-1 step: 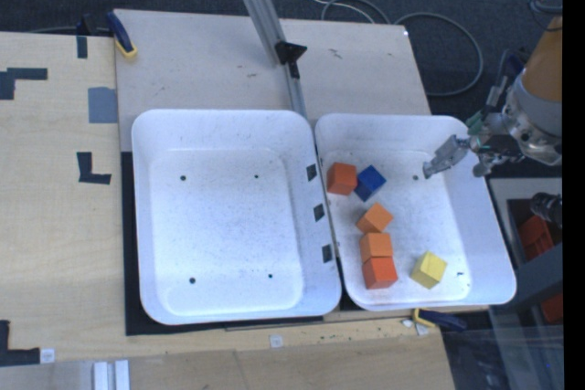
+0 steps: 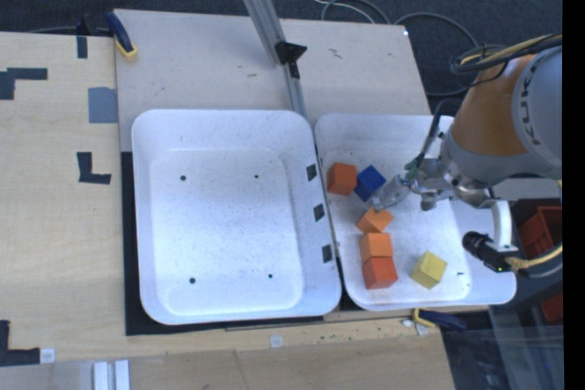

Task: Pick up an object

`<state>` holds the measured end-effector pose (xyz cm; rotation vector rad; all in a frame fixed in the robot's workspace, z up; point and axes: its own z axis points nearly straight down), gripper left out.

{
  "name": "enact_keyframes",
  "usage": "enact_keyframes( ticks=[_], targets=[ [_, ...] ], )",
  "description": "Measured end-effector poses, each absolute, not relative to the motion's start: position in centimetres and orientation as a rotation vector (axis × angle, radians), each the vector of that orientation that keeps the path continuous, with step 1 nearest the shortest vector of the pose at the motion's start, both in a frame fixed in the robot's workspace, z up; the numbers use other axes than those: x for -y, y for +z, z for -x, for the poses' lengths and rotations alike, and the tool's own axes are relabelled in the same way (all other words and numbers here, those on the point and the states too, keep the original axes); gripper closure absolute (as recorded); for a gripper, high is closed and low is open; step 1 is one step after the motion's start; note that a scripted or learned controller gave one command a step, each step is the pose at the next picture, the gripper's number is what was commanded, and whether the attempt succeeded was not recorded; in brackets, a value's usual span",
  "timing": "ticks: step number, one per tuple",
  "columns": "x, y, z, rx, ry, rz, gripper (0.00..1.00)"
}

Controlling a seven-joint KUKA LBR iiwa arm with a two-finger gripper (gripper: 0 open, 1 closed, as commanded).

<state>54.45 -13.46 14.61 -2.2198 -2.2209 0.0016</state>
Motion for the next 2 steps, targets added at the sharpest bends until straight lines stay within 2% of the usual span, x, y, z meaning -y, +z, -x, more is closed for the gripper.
enact_keyframes(
  ticks=[1,2],
  targets=[
    [13.42,15.57,-54.44,2.221,0.002,2.218,1.0],
    [13.42,15.52,-54.43,2.22,0.002,2.218,0.0]
  ],
)
